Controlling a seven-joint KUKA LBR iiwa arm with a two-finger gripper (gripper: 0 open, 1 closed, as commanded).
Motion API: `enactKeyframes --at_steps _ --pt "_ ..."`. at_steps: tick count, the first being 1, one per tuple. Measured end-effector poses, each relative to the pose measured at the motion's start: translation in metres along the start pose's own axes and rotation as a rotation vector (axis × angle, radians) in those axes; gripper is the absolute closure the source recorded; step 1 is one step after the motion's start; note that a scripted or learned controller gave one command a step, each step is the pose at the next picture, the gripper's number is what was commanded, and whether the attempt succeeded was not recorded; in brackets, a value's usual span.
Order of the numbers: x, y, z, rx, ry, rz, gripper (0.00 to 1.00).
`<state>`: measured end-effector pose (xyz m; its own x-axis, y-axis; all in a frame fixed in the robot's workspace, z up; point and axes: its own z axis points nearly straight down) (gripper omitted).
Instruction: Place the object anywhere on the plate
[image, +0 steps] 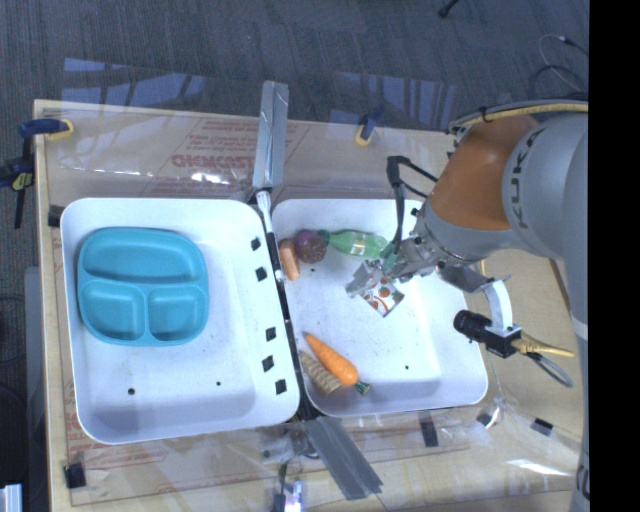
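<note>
Leftward, blue plate (142, 285) in bin (100, 410)

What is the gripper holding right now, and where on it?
Cannot be told. The gripper sits over a small red-and-white packet in the right bin.

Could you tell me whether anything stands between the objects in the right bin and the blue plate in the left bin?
Yes: the raised rims where the two bins meet lie between them, left of the carrot and small packet. The blue plate itself looks bare.
</note>
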<state>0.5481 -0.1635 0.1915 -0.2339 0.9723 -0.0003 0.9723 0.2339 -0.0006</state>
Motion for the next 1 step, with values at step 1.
enactKeyframes --at_steps 1 --pt "0.0797 0.0552 -0.0413 0.001 0.001 -0.149 1.00"
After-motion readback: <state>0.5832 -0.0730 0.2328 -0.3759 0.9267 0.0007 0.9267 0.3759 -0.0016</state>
